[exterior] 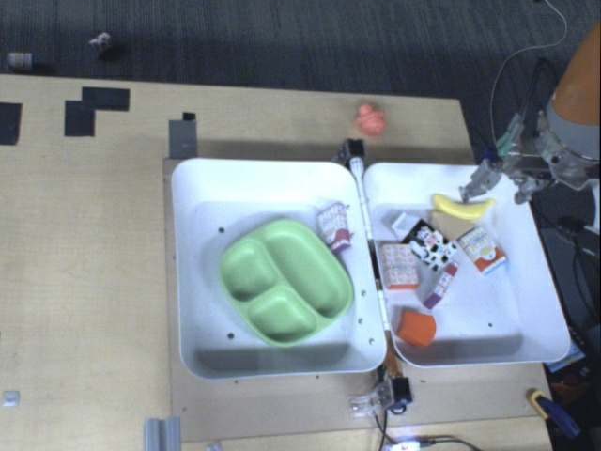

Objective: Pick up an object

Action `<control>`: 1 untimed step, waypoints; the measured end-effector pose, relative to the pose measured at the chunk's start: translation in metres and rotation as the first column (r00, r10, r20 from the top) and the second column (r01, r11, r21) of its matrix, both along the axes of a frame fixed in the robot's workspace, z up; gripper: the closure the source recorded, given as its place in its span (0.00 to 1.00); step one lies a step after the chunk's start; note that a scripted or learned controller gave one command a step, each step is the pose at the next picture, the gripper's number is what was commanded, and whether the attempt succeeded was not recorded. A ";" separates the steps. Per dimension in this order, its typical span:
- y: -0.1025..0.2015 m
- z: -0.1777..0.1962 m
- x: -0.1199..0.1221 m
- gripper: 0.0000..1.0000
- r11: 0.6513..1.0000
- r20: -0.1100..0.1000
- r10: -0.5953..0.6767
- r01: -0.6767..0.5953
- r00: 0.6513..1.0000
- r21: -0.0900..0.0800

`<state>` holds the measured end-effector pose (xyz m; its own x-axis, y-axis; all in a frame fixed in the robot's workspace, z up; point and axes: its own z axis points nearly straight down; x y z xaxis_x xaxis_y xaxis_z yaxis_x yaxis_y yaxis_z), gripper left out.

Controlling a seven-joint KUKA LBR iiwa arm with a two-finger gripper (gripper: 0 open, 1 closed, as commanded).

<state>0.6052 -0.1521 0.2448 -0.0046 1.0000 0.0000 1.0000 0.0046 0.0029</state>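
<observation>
Pale wooden bench holds two bins; a curved yellow banana lies just below my open gripper.

Even, diffuse overhead light; bench evenly lit, no hard glare. White bins near overexposed, walls washing out. Soft grey shadow along lower inside edge of both bins, lower centre of frame. Dark floor across top of frame dim, grainy. Overall low resolution, slight softness; arm at right edge blurred, detail lost.
</observation>
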 end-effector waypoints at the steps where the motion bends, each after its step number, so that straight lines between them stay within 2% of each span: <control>1: -0.034 -0.149 0.023 0.00 1.000 0.004 0.000 0.000 1.000 -0.001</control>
<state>0.6284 -0.1856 0.0963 -0.0041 1.0000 -0.0013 1.0000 0.0041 0.0066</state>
